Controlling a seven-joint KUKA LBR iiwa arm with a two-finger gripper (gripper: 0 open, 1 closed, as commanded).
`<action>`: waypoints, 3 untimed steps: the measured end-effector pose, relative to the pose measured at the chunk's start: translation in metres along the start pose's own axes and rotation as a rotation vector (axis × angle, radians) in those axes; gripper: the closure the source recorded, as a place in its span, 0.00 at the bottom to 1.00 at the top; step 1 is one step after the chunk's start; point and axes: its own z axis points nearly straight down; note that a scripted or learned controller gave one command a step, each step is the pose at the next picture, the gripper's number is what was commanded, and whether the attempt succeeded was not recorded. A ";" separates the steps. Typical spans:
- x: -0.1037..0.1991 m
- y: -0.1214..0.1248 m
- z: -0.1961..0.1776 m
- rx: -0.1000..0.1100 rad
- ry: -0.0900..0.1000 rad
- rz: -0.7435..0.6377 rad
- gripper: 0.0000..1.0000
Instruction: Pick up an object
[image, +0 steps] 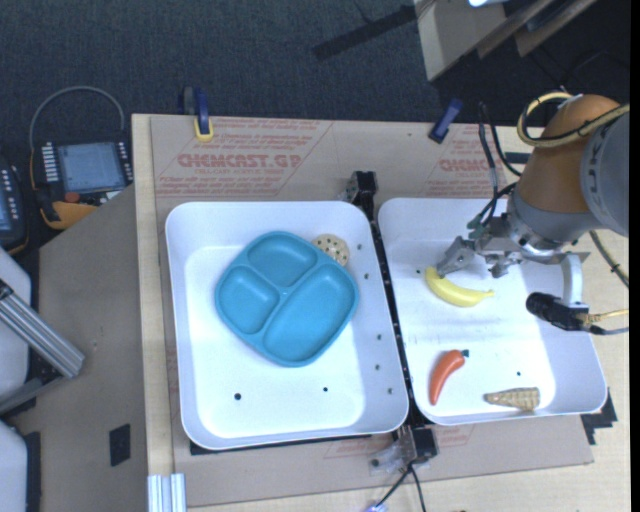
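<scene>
Gripper state I cannot tell; it hovers just above the banana in the right bin. Red "CHEMCAST GP" print marks the board behind.

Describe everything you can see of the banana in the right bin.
The banana is small, yellow and smooth, likely plastic. It lies flat and curved on the floor of the right bin, in its upper half, ends turned up toward the far wall. The claw hovers just above its left end; contact cannot be judged.
</scene>
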 end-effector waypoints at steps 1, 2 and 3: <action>-0.001 0.001 -0.014 -0.006 -0.003 -0.001 1.00; 0.000 0.009 -0.059 -0.010 -0.005 -0.001 1.00; 0.001 0.013 -0.103 -0.011 -0.005 -0.001 1.00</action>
